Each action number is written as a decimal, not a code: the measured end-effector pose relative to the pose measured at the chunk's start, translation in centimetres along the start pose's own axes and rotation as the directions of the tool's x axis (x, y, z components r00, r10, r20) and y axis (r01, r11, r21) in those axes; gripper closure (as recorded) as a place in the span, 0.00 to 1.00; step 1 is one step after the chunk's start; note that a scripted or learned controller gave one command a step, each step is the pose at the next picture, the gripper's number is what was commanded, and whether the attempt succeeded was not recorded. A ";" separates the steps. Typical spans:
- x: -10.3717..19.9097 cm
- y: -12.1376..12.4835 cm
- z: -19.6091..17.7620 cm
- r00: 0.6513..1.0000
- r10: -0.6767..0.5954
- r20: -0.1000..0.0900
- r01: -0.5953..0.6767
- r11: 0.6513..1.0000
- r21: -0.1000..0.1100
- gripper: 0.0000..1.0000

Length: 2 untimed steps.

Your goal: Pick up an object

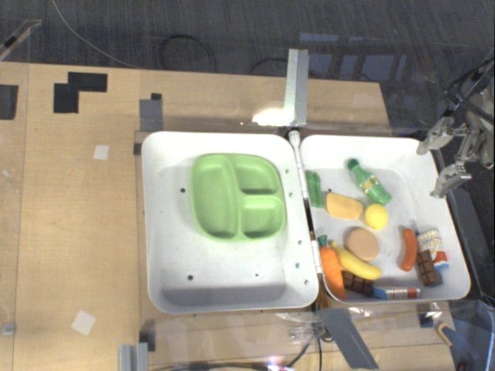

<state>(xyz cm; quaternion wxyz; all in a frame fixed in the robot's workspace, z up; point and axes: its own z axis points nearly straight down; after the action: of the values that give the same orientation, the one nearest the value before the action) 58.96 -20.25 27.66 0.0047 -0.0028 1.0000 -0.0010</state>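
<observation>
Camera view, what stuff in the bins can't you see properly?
- Gripper: its fingers are small and blurry at the camera view's right edge, and the arm is cut off there.
- Carrot: its tip hides behind the right bin's rim.
- Chocolate bar: partly under the banana.

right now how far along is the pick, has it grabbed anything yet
Nothing looks picked yet. The gripper sits at the right bin's far right edge with no object between its fingers. The lemon, banana, carrot and sausage all lie in the bin. Left: reach in, grasp one, lift.
</observation>
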 end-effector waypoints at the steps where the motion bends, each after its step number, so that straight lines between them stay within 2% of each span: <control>1: 3.6 -0.1 13.9 0.999 0.043 -0.012 -0.043 0.999 -0.003 0.00; 2: 3.3 8.8 18.1 0.999 0.035 0.016 -0.035 0.999 -0.001 0.00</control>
<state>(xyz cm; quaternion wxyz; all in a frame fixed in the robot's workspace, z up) 55.82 -11.52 9.54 0.0129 0.0147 0.9998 -0.0007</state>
